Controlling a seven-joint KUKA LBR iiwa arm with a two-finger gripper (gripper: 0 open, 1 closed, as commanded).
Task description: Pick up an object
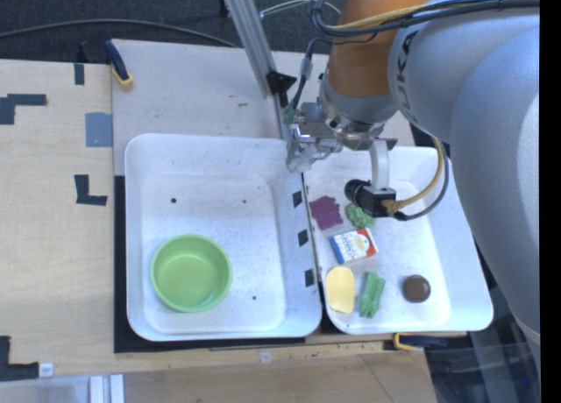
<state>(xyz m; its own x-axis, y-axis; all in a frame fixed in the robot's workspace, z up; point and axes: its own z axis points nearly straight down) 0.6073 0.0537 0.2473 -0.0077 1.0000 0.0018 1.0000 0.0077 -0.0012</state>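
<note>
A green bowl (191, 272) sits in the left bin (210, 160), near its front left corner. Over in the right bin (456, 305) lie a purple bunch of grapes (325, 211), a small green toy (358, 215), a little carton (353, 244) with red and blue print too tiny to read, a yellow block (340, 288), a green pea pod (372, 294) and a brown ball (415, 287). The gripper (301, 158) hangs over the wall between the bins. I cannot tell how it is set. The grey arm (465, 86) has letters on it, but they cannot be read.

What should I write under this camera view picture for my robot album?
Robot arm's end effector hovers at the divide between two white bins: a green bowl in the left bin, small toys in the right bin.
</note>
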